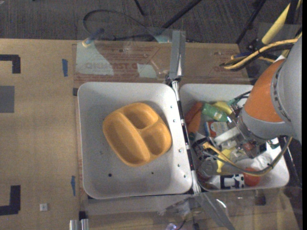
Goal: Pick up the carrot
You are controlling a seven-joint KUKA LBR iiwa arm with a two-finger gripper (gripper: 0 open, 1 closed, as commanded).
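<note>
Two white bins, one yellow plate, one arm over the clutter

Going left to right: the left bin (91, 143) has just one thing in it, a yellow divided plate (137, 133) with three compartments, sitting roughly in the middle. The right bin (280, 176) is a jumble: one orange carrot (194, 116) lies at its upper left near the divider wall, one green bottle-like thing (214, 112) just beside it, plus a black-and-white box (231, 180) along the front wall. The gripper (240, 139) hangs low in that pile, well right of the carrot; can't tell how it's set, it's buried in clutter.
</note>
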